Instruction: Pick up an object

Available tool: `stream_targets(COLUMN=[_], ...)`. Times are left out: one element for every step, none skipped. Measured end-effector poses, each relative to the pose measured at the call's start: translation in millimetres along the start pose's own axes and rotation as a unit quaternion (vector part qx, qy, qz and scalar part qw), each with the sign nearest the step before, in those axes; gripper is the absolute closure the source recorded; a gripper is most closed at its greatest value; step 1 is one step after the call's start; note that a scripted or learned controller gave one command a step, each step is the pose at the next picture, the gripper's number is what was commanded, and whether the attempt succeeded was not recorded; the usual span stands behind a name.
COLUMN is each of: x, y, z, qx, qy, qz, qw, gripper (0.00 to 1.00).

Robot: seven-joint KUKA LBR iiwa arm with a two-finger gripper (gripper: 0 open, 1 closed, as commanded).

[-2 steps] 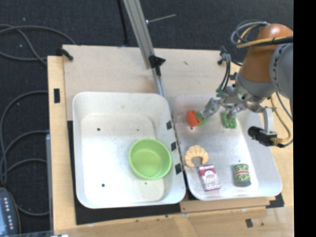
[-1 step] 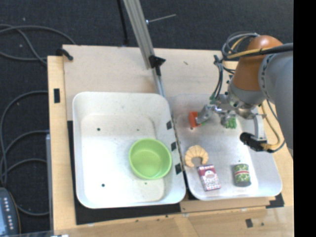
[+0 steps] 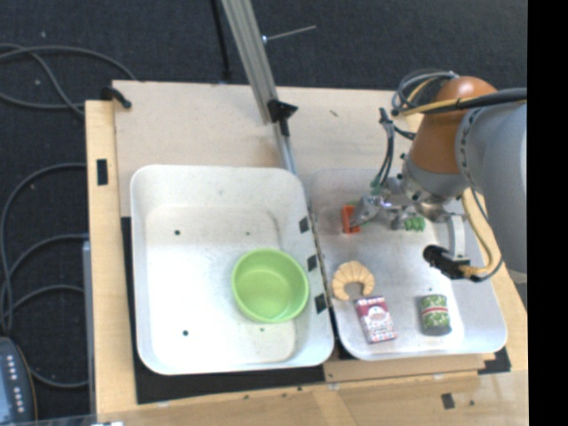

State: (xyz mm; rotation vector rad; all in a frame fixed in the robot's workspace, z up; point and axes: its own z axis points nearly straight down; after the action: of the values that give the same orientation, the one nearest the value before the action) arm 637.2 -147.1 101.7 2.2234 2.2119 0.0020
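Three items lie below the tool (image 3: 383, 209): croissant (image 3: 353, 278) nearest, just down-left; tool's opening cannot be told.

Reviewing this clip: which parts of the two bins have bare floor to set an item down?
Left bin: bare everywhere except the green bowl near its right wall. Right bin: crowded, with croissant, red carton and green can along the front and the gripper above the back.
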Motion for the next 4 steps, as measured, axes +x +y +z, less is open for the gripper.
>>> stream_targets(x=[-1,4,-4,-5], y=[1,-5,2,3], z=[-12,-63,-111,-138], qx=[-0.002,-0.001,-0.001,0.0], qy=[0.0,0.001,0.0,0.001], qz=[0.001,-0.001,-0.002,-0.004], qw=[1.0,1.0,1.0,1.0], gripper=[1.0,1.0,1.0,1.0])
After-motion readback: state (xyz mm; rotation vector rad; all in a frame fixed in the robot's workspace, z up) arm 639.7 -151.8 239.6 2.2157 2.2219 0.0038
